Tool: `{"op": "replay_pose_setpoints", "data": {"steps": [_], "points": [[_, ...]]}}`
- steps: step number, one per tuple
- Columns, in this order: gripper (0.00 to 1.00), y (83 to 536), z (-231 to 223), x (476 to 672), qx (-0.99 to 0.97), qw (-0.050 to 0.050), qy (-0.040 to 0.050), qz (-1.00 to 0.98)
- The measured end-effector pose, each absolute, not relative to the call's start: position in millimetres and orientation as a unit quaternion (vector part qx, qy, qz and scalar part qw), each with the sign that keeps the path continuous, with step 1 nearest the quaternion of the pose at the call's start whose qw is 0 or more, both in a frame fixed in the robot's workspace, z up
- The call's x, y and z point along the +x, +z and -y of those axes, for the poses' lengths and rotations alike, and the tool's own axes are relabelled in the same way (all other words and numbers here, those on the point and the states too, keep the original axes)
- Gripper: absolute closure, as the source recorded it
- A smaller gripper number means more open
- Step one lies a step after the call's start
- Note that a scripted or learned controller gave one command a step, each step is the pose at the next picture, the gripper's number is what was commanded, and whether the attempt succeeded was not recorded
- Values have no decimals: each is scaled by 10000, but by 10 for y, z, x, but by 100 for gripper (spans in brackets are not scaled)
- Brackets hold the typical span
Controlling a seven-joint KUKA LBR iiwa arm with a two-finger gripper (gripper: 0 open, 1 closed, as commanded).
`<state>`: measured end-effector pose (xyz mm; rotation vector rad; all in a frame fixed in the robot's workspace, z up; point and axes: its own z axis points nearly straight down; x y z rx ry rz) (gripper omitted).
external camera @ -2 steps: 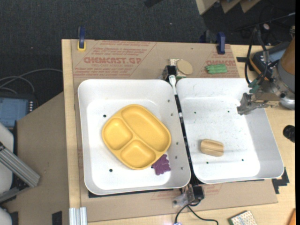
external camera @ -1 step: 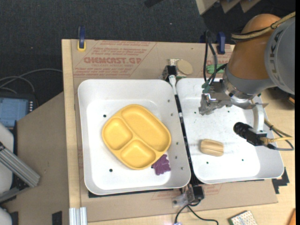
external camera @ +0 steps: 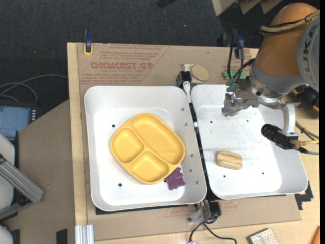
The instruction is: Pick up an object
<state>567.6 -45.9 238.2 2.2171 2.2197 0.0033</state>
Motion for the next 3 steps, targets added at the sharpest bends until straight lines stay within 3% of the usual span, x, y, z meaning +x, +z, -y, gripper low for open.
{"op": "replay_pose_setpoints", "data": {"steps": [1, 2, 3], "points": [[100, 2478, 578, 5601, 7074, 19, 9, -7069], [100, 2061, 334, 5968, 7061, 14, 7, -7081], [100, 2263, 555, 5807, 7076, 13, 5, -7066]]}}
